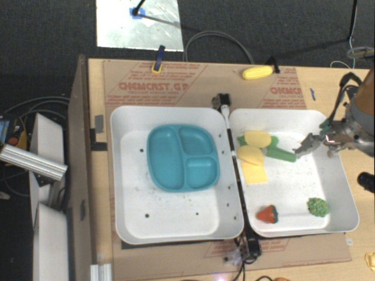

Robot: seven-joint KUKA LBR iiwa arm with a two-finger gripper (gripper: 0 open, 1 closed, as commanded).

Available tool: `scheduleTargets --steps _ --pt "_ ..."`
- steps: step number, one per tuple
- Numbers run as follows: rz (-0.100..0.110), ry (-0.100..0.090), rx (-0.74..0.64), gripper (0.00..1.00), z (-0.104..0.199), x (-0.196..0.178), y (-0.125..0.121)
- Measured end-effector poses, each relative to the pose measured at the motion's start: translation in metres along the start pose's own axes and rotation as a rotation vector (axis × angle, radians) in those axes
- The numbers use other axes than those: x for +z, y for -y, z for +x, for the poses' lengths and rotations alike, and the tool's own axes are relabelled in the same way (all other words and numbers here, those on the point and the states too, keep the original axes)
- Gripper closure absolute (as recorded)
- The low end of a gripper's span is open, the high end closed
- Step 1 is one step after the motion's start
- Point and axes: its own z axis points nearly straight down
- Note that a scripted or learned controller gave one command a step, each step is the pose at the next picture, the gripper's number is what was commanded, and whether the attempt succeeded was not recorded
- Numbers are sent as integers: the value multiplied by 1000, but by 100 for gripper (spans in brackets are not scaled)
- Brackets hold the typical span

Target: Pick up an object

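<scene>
Over the right bin [345,215] (beside green piece [280,153]) hangs the gripper [304,145].

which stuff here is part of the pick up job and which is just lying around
Job:
gripper, over the right bin
green piece
yellow pieces
red strawberry-like toy
green broccoli-like toy

Lying about:
blue divided plate in the left bin
yellow clamp on the board behind
foil sheet on the floor
</scene>
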Motion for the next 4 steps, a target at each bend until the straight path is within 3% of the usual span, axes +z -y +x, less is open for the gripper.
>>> scheduleTargets --steps 1,2,3,4 --pt "6 -4 -6 0 58 108 -30" --pt "-7 2 -2 0 14 153 -113" --pt "4 -1 3 0 35 153 -68" --pt "-3 0 2 100 34 141 -71"
